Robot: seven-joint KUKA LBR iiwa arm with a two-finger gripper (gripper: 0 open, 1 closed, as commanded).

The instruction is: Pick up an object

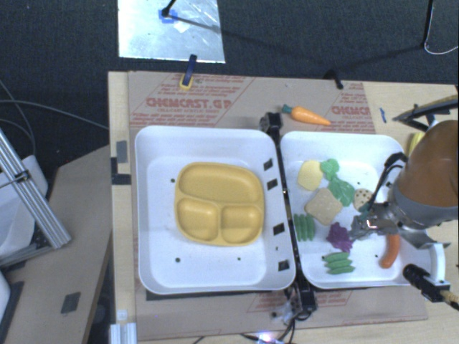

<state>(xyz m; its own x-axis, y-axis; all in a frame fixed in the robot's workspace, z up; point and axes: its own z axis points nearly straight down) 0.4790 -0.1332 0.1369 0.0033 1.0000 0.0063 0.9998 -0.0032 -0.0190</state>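
Two shallow white bins are seen side by side on the worktop (215,95). The left bin (154,192) is occupied by a yellow divided tray (219,203) near its centre. In the right bin (358,145), toy foods are scattered: a yellow piece (310,175), green leafy pieces (337,181), a beige block (323,206), a green bean cluster (305,226), a purple piece (339,237), a green pod (338,263) and an orange sausage (390,251). A toy carrot (307,115) is laid on the worktop above the right bin. The gripper (363,225) is lowered at the right of the frame, just right of the purple piece; nothing is seen between it, and whether it is spread cannot be told.
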